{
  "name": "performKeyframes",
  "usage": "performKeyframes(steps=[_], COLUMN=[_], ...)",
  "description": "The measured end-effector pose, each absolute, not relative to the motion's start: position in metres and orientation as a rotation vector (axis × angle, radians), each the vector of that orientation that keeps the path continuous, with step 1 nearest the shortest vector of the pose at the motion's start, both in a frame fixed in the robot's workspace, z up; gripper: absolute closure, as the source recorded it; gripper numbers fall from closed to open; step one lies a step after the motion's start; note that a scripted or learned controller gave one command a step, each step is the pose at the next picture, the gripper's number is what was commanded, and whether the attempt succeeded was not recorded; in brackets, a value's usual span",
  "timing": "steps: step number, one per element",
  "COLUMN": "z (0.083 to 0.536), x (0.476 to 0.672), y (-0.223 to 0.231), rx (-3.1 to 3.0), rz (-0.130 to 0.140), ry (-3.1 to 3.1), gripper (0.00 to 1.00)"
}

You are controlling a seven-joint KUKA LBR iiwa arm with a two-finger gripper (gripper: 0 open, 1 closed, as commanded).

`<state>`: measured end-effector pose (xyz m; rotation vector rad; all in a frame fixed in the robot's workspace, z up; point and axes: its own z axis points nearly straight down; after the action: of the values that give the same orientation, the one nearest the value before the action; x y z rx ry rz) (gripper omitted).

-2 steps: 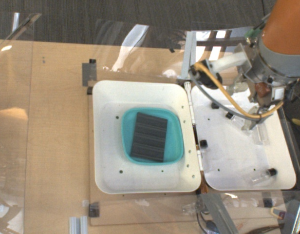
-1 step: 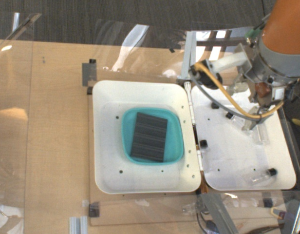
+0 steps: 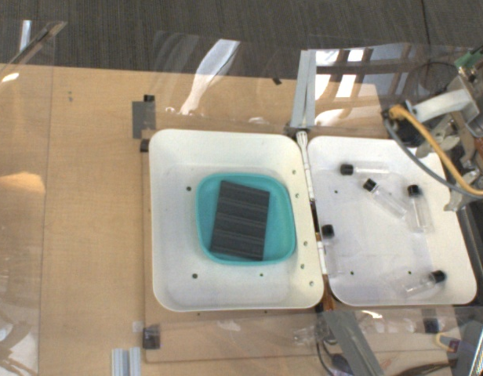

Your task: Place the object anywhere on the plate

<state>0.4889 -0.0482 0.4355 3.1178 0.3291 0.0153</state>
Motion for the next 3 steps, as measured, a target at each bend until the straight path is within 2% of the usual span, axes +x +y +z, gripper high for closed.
performKeyframes(steps=[1,3], z=[0.436,0.436], x=[0.489,0.489], y=[-0.048,0.016], rx=[3.118,3.120], rz=[0.015,0.024], ry=[0.330,0.321], gripper=[0.00,0.00])
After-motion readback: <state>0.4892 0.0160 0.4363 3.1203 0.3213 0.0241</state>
